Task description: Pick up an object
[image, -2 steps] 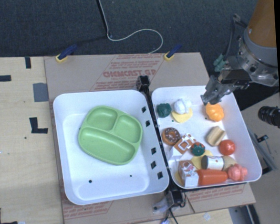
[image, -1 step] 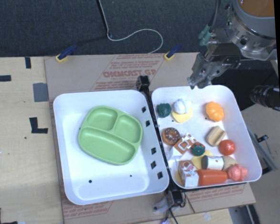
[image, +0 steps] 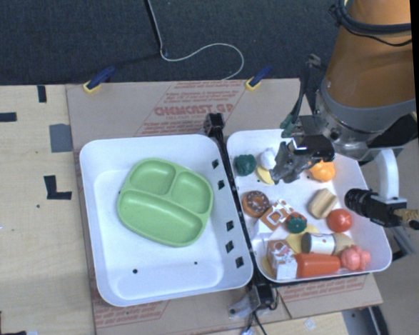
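A: Left half of frame?
B: White left bin (image: pixel 99 228), with green divided plate (image: pixel 166 200) inside, lying flat, slightly toward upper part of bin.

A: And right half?
B: White right bin (image: pixel 382 248), crowded with toy food. Chocolate donut (image: pixel 255 203) near the divider, dark green round piece (image: pixel 245 164) above it. Orange fruit (image: pixel 323 171) toward right wall, bread roll (image: pixel 321 203) below it, red tomato (image: pixel 339 220) lower again. Long orange-red piece (image: pixel 318 264) lying along bottom edge, pink piece (image: pixel 355 258) touching its right end.

A: Gripper?
B: Gripper (image: pixel 287 168) dark, in upper part of right bin, hanging from grey arm with orange band (image: pixel 375 26) at upper right of frame. Fingertips down just beside yellow piece (image: pixel 265 175) and a small white piece (image: pixel 267 157). Fingers open or closed: cannot tell, too dark and too much overlap. Nothing clearly seen between fingers.

A: Around the bins?
B: Brown cardboard sheet (image: pixel 184 108) under both bins, white cable (image: pixel 194 53) curling over dark floor at top.
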`<action>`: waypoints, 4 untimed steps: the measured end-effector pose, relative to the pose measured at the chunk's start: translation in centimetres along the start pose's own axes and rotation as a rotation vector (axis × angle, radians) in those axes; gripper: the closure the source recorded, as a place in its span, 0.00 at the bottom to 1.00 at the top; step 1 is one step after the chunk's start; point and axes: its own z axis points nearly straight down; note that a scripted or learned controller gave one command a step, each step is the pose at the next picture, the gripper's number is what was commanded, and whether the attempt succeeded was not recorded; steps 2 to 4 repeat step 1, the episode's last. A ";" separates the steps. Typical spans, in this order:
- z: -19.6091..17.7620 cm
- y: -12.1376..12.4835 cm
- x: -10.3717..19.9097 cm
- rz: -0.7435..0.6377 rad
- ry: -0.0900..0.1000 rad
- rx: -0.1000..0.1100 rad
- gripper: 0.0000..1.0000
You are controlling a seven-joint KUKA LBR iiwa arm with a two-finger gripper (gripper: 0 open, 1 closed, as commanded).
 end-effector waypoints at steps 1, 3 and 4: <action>-4.5 0.0 5.2 -0.009 0.003 -0.016 1.00; -4.5 0.0 5.2 -0.009 0.003 -0.016 1.00; -4.5 0.0 5.2 -0.009 0.003 -0.016 1.00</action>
